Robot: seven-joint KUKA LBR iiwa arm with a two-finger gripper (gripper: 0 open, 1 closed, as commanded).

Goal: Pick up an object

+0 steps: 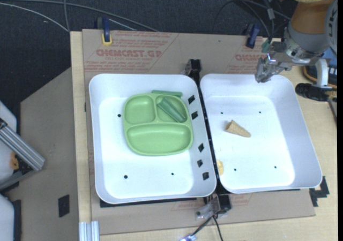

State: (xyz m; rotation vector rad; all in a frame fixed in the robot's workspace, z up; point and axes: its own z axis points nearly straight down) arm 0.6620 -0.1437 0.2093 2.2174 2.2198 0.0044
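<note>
A small tan wedge-shaped object (237, 129) lies on the floor of the right bin (278, 154), a bit left of its middle. The gripper (263, 75) hangs over the far edge of the right bin, well above and behind the wedge, with nothing seen between its fingers. In the left bin (107, 170) sits a green divided plate (157, 125), and a green pod-like piece (172, 108) rests in its upper right compartment.
A tiny yellowish bit (220, 167) lies at the right bin's near left wall. Black clips line the seam between the bins. Cables and a cardboard box lie behind the bench. A metal bar sits at far left.
</note>
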